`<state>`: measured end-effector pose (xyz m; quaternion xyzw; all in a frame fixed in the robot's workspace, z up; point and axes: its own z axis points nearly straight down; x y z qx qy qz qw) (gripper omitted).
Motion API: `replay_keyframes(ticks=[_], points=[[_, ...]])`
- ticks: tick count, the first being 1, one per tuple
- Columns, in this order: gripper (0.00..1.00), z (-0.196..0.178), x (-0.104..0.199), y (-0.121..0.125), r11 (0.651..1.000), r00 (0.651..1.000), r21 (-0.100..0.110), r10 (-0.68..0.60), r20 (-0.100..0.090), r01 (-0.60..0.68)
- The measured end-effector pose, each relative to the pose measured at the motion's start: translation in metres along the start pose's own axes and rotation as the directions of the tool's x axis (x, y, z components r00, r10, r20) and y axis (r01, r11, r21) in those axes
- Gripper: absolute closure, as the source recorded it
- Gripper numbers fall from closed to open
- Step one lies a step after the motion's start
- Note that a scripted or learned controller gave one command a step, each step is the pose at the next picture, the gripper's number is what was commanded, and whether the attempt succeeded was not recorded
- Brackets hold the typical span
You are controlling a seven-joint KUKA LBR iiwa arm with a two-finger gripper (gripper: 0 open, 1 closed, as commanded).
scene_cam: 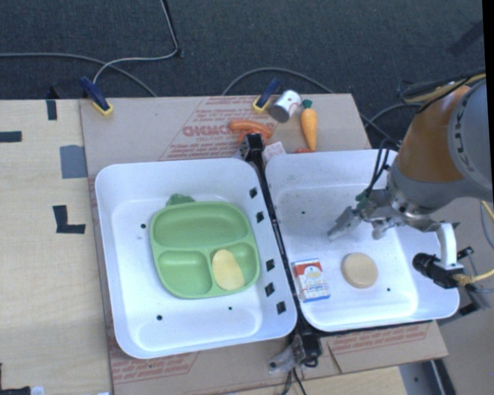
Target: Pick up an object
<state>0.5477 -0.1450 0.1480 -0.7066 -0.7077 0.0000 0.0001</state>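
Two shallow white bins side by side on a sheet of printed brown cardboard (209,128), itself laid over a pale wooden bench (34,264) marked with grey and black tape pieces. Beyond the bench, dark grey carpet (303,30) crossed by a thin pale cable (138,59). Blue-and-yellow clamps at the cardboard's far edge, one near its left corner (95,95), another toward the middle (267,97). Just past the bins' far rims, loose on the cardboard: a toy carrot (309,126), a small white cylinder (286,105), an orange strip (251,127). In the left bin (130,325), a green divided tray (201,245) holding a yellow oval piece (227,270) in its lower right compartment. In the right bin (313,180), a small red-and-white carton (311,280) near the dividing wall and a round tan disc (360,270) just beside it, both toward the near rim. Reaching in from the right, the grey arm with its orange band (432,152), gripper (359,226) spread and holding nothing, poised over the bin floor just above the tan disc, apart from it. Black clips along the seam between the bins.
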Motion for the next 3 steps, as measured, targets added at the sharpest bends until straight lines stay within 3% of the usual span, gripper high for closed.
replay_keyframes(ticks=[1, 2, 3], points=[[0.0, 0.062, -0.027, -0.034, 1.0, 1.0, -0.001, 0.002, 0.0, -0.002], [1.0, 0.052, -0.027, -0.034, 1.0, 1.0, -0.003, 0.002, 0.002, -0.002], [1.0, 0.062, 0.045, 0.03, 1.0, 1.0, -0.006, -0.001, 0.0, 0.001]])
